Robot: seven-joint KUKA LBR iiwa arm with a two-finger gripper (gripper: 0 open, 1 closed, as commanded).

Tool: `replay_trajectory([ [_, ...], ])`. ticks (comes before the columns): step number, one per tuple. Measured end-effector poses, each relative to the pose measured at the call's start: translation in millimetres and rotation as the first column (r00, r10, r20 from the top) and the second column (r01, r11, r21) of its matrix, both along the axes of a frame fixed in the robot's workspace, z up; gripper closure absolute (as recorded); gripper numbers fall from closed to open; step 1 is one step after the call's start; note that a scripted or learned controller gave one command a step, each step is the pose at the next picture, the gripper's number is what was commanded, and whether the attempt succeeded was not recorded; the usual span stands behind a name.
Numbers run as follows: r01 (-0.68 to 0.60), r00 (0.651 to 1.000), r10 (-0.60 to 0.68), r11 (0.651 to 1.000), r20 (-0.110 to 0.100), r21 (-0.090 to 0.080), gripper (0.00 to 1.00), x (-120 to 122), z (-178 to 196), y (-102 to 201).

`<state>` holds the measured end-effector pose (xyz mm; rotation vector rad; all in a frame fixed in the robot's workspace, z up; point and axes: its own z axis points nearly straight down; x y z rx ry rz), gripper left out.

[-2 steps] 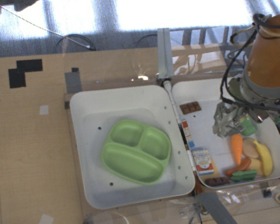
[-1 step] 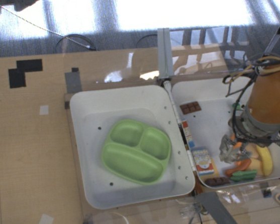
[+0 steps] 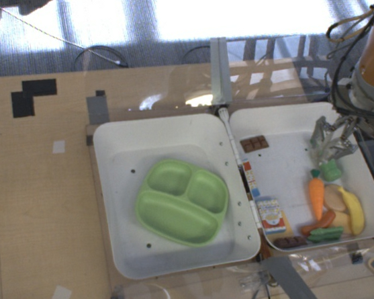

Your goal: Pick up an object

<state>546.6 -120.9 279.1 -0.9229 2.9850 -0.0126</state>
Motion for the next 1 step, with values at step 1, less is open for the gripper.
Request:
replay_trajectory([
  [1, -0.346, 0.938, 0.346, 0.938, -0.018, 0.006, 1.0, -30.8, -152.3, 25.7],
])
